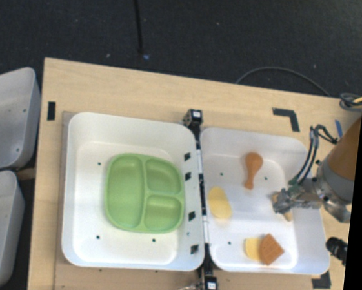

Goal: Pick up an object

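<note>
We see the pincer (284, 205) low over the right bin (297, 262), near its right wall; can't tell its state. Drumstick (251, 169) sits up-left of it, yellow piece (220, 203) well left, brown chunk (270, 249) just below. Green tray (144, 193) lies far left in the other bin (73, 239).

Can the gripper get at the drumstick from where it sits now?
Probably yes. The gripper is over the right bin, with bare bin floor between it and the drumstick; the other food pieces lie off that line.
</note>
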Action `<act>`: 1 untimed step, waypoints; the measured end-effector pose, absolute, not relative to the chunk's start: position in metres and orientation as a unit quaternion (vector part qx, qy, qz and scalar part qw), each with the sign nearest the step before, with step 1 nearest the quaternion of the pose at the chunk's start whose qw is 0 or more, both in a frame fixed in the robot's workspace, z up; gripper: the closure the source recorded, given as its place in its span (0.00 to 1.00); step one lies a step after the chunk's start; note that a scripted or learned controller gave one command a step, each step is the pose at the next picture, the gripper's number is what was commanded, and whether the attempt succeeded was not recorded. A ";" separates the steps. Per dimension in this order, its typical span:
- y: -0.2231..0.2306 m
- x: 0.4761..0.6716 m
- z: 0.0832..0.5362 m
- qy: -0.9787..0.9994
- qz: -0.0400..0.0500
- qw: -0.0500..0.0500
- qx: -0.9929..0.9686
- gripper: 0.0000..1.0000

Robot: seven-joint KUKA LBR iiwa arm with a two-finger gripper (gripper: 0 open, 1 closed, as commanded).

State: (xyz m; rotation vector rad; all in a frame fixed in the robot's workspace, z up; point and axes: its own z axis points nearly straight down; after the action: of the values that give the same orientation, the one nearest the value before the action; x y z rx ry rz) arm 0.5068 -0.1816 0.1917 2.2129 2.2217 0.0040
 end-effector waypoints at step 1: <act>-0.187 0.508 0.256 0.708 0.002 0.004 0.706 1.00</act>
State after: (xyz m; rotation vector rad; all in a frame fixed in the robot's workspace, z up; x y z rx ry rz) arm 0.5076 -0.1869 0.2559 2.2124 2.2178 0.0055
